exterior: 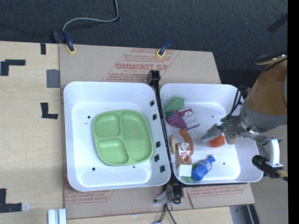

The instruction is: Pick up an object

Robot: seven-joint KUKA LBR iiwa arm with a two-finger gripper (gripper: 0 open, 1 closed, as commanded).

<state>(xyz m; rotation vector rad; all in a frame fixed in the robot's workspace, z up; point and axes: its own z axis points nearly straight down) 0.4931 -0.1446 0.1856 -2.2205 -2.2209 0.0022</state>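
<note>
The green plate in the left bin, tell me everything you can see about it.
The green plate is a pale green, plastic-looking tray, rounded at the corners and split into three compartments, two smaller and one larger. It lies flat on the floor of the left bin, turned slightly askew, near the middle. It looks empty, and only the bin touches it.

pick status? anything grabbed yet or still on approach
Done: the arm has reached into the right bin, with the gripper low beside the orange-red object. In hand: nothing visibly gripped; the view does not settle whether it has that object. Left: a confirmed grasp and the lift. The blue bottle, hot dog and grapes lie untouched; the green tray sits in the left bin.
</note>
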